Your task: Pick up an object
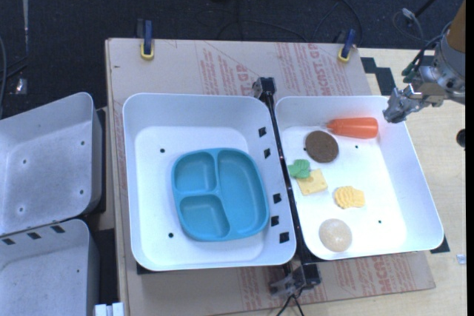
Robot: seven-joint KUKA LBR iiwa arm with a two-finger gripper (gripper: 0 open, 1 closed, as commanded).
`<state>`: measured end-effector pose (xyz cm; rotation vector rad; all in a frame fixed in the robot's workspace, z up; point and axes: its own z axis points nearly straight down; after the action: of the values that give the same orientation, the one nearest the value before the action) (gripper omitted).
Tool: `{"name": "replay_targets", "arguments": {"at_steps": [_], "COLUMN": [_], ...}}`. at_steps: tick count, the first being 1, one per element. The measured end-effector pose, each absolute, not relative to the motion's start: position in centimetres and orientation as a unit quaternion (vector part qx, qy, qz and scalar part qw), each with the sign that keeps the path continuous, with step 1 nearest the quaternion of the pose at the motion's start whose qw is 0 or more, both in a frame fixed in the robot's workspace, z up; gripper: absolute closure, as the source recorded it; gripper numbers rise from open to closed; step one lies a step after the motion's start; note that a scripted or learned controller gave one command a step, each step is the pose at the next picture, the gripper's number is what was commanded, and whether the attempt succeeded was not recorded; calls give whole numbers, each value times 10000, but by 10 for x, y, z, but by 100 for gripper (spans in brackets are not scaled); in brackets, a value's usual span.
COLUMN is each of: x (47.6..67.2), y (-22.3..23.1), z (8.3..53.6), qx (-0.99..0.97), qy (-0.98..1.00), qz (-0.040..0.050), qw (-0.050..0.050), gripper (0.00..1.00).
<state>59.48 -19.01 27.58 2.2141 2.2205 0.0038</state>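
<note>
In the right bin [415, 181] lie an orange carrot [354, 127] at the back, a brown round cookie [322, 146], a green piece [299, 168] beside a pale yellow cheese square [312, 182], a yellow corn piece [349, 197] and a cream round ball [335, 234]. My gripper [396, 108] hangs over the bin's far right corner, just right of the carrot's tip. Nothing shows between its fingers.
The left bin [144, 159] holds a blue divided plate [219, 193]. A black divider with clips runs between the bins. Two white lids [44, 159] lie off the bench at the left. Clamps sit at the bench's far edge.
</note>
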Motion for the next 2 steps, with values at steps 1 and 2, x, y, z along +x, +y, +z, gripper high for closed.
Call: {"name": "replay_targets", "arguments": {"at_steps": [1,2], "x": [584,578], "y": [-138,-83], "z": [280,283], "qx": [7046,7044], "qy": [7096,7098], "qz": [5,3], "qw": [-5,-5], "gripper": [100,100]}}
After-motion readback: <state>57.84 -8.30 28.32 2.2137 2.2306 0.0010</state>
